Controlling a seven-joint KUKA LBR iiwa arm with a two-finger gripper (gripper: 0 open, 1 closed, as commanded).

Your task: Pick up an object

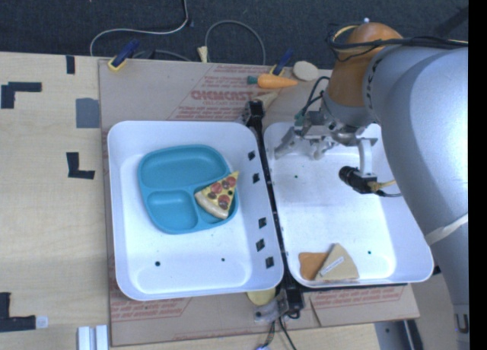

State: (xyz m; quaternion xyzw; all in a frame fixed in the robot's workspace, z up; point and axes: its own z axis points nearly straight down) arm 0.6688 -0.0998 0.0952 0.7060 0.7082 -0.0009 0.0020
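A toy pizza slice lies on the right edge of a blue divided plate in the left bin. A tan toast-like wedge rests near the front of the right bin. My gripper hangs over the far left corner of the right bin, well away from the wedge and with nothing visible in it. The grey arm and its orange band cover the bin's far right side.
An orange carrot-like toy and a beige piece lie on the cardboard behind the bins. A black divider strip runs between the bins. A yellowish item pokes out below the front rims. Cables loop at the back.
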